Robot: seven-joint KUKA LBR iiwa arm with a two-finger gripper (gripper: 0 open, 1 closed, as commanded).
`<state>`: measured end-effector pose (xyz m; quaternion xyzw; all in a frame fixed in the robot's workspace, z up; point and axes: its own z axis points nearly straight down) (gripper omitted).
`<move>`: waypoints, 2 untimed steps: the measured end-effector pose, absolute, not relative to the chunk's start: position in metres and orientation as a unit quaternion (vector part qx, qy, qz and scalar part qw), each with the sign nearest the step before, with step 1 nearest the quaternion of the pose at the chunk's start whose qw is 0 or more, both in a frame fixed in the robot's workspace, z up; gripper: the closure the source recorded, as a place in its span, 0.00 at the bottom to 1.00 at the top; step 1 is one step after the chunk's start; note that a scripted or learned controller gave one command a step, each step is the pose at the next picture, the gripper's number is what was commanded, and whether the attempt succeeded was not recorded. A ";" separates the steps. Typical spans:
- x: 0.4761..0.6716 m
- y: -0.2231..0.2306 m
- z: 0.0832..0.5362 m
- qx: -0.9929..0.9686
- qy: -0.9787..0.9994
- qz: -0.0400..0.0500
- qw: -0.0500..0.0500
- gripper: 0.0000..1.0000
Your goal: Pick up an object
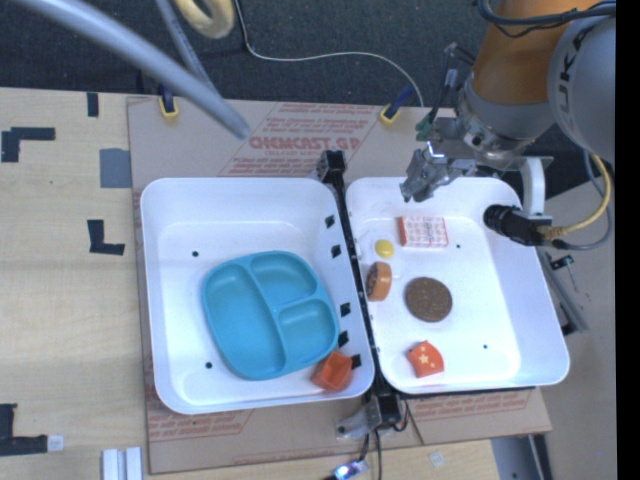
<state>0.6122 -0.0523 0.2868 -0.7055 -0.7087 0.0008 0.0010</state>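
My gripper (pixel 420 186) hangs over the back edge of the right bin (pixel 520 298), above and slightly behind a pink-and-white wafer (pixel 423 231). Nothing shows between its fingers. In the same bin lie a small yellow piece (pixel 384 249), a brown-orange bun-like item (pixel 378 281) against the left wall, a round brown cookie (pixel 428 299) and a red-orange piece (pixel 425 359) near the front. The left bin (pixel 170 268) holds a blue divided plate (pixel 268 313) and an orange piece (pixel 333 371) at its front right corner.
A black divider with clips (pixel 345 258) runs between the two bins. Both bins rest on a cardboard sheet (pixel 290 138) on the wooden bench. A grey pole (pixel 120 38) crosses the upper left. A black cylinder with yellow cable (pixel 515 223) sticks out near the right bin's back right.
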 end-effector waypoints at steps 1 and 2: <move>0.597 -0.002 0.261 -0.706 -0.709 0.001 0.002 1.00; 0.592 0.051 0.239 -0.705 -0.709 0.001 0.001 1.00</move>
